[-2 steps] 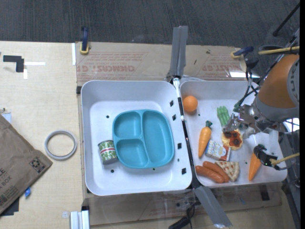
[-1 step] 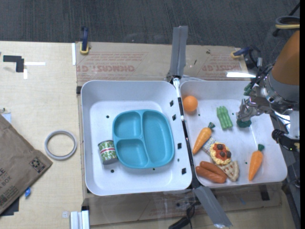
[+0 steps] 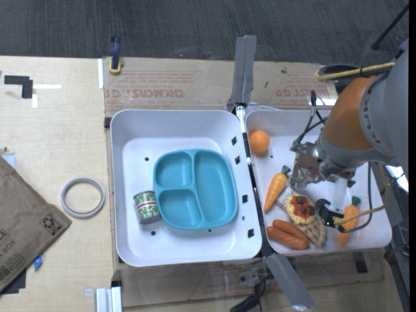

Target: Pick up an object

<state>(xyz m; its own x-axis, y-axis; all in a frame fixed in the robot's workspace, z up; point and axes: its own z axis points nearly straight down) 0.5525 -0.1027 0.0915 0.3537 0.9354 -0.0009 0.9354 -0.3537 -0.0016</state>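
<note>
The right bin (image 3: 281, 123) holds toy food: an orange (image 3: 259, 142) at its far left, a carrot (image 3: 275, 191) along the left side, a round pizza-like piece (image 3: 301, 208), a hot dog (image 3: 287, 234) near the front, a waffle-like piece (image 3: 316, 231) and a second carrot (image 3: 348, 224) at the right. My gripper (image 3: 303, 177) hangs low over the middle of this bin, just above the pizza piece and right of the first carrot. The arm's wrist hides its fingertips.
The left bin (image 3: 123, 194) holds a teal divided plate (image 3: 195, 188) and a small green-labelled can (image 3: 147, 207) beside it. A grey tape ring (image 3: 82, 196) and a brown cardboard piece (image 3: 23, 223) lie on the bench at left. Cables hang around the arm's wrist.
</note>
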